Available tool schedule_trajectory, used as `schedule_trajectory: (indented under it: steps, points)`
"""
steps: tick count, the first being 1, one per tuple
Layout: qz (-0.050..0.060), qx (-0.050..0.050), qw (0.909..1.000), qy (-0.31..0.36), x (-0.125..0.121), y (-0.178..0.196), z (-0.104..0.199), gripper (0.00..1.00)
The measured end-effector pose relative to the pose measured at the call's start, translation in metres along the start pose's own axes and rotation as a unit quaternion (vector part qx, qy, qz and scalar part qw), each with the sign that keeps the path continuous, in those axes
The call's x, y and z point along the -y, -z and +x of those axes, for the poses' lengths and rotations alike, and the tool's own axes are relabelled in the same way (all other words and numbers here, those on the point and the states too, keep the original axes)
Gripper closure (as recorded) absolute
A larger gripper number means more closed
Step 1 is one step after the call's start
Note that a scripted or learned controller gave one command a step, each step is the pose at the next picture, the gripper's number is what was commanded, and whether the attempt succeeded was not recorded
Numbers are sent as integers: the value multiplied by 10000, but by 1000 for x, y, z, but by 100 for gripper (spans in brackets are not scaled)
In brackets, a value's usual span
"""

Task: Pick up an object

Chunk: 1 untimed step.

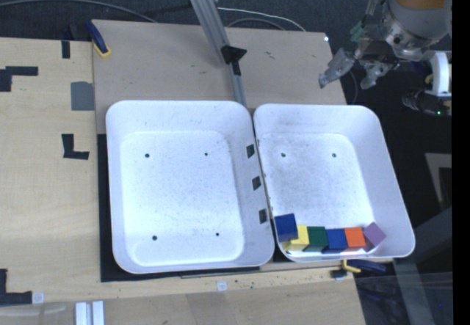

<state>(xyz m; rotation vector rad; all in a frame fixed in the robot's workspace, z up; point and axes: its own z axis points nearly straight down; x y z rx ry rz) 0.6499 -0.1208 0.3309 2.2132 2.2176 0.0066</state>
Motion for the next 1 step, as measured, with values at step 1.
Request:
schedule_trajectory:
  steps: [1]
  points:
    - [34,-12,10000,-7,35,35,-6,0]
